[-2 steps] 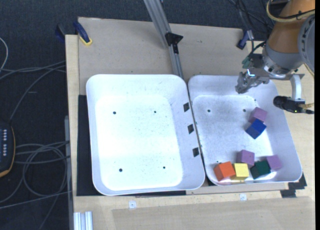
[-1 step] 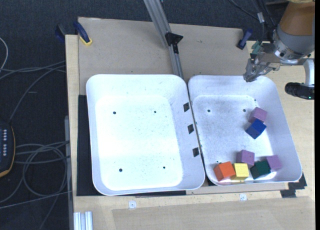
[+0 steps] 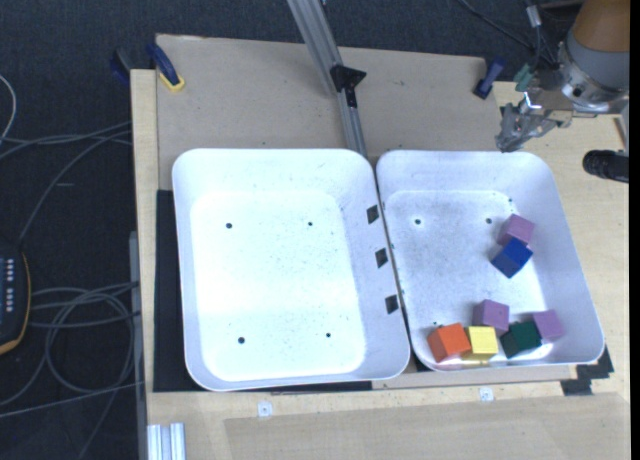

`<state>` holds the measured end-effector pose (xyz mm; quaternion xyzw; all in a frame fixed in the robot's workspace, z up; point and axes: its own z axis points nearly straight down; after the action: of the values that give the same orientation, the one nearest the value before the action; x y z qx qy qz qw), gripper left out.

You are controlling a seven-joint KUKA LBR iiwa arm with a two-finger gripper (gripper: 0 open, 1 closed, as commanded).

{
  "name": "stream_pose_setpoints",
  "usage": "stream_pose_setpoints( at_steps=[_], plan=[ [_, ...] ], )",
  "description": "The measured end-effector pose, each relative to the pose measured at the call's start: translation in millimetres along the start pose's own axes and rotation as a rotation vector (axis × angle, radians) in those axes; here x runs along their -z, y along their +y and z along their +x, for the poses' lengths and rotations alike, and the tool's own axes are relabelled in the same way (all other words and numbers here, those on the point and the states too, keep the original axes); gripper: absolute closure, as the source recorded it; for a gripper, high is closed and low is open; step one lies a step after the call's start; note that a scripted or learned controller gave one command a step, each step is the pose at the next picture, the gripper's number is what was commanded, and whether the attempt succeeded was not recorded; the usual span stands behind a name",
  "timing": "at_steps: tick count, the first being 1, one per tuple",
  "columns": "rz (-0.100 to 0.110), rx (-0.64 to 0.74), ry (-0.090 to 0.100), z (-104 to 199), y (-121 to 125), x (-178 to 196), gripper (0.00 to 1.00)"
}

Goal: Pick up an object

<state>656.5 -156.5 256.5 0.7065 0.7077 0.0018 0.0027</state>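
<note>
blocks lie in the right bin, all loose on its floor. a purple block sits near the far right side, and a blue block is just beside it, touching or almost touching on the near side. along the near edge there is a group: an orange block, a yellow block just beside it, a green block next to that, a second purple block behind the yellow one, and a third purple block at the right end of the group. the left bin stands side by side with the right one on the surface.

the tool hangs at the far edge of the right bin, above its rim, well apart from every block. it holds nothing that can be seen. whether it is apart or together, i cannot tell at this size. the arm comes in from the upper right corner. a grey pole crosses the surface at a slant to the gap between the bins.
</note>
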Motion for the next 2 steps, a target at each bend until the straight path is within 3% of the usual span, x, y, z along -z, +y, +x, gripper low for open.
stream_pose_setpoints(
  at_steps=[2],
  plan=[
    [0.008,0.005,0.004,98.7,-43.6,4.2,1.00]
  ],
)
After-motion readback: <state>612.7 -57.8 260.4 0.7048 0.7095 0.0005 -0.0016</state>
